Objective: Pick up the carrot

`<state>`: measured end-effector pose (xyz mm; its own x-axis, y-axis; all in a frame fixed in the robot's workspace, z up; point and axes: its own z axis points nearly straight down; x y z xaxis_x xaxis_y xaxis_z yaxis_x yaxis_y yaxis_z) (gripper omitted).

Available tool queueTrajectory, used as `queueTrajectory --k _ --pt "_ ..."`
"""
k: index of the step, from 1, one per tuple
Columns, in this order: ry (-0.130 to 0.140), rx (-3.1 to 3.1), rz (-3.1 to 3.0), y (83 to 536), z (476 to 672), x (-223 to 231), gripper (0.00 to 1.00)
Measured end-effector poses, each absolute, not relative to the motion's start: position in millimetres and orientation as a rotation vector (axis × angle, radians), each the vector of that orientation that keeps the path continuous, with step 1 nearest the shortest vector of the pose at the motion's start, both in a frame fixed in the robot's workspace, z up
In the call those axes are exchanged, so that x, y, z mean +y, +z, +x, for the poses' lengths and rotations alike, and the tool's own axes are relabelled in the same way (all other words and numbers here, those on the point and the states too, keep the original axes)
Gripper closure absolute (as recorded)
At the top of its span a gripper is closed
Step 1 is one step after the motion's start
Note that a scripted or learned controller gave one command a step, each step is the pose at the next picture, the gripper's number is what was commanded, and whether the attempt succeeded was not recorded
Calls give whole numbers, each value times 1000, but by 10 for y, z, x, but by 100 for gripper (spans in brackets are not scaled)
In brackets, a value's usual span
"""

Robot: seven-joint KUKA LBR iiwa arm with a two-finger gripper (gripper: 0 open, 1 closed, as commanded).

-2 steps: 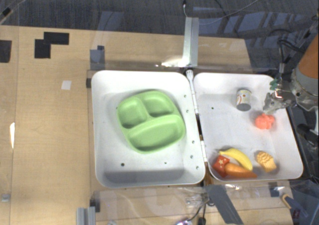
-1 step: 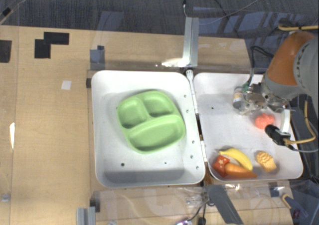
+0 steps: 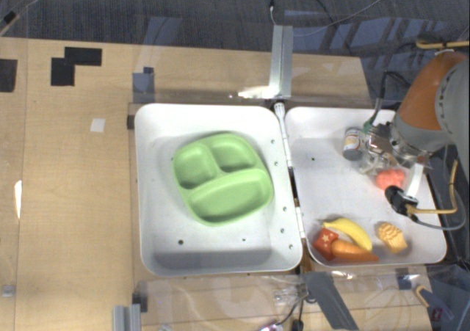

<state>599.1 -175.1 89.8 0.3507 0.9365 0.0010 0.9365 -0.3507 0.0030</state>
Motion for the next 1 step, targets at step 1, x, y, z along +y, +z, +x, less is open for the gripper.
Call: queueTrajectory --k 1 --pt "16 1691 2636 897 5586 -1806 100"
